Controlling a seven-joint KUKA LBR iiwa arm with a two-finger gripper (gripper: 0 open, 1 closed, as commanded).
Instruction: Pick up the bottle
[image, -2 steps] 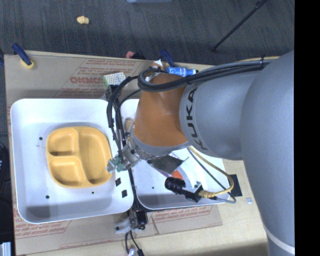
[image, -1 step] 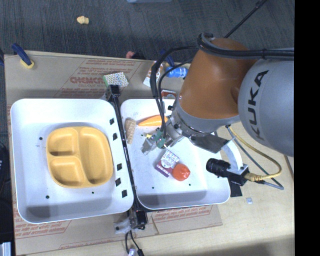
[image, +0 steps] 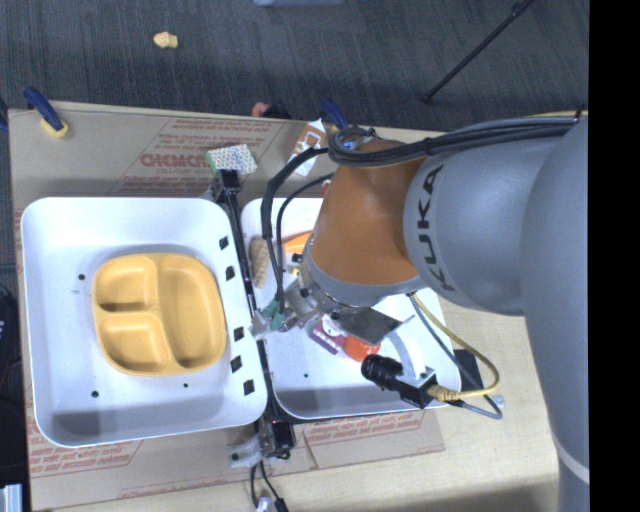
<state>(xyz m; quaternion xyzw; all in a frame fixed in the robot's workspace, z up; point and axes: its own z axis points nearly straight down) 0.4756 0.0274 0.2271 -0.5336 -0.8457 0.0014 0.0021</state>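
2 shallow white plastic bins are seen side by side on a brown cardboard-covered counter (image: 130, 150). The left bin (image: 50, 300) fills the left half of the frame, and a yellow plastic tray with 3 compartments (image: 158, 311) lies flat near its middle. The right bin (image: 330, 400) sits at centre frame and is largely covered by the grey robot arm with an orange band (image: 420, 220), which enters from the right and is bent down over it. The gripper (image: 285, 315) is lowered close to the right bin's left wall, near the divide between the 2 bins; whether its fingers are parted or closed cannot be told, since the wrist hides them. Just right of the gripper, low in the right bin, a small object with dark purple and orange-red parts (image: 340, 343) is partly visible beneath the arm; whether this is the bottle cannot be told. A tan ridged object (image: 261, 258) lies against the right bin's left wall, above the gripper. Blue clamps (image: 45, 110) are fixed at the counter's upper edge.
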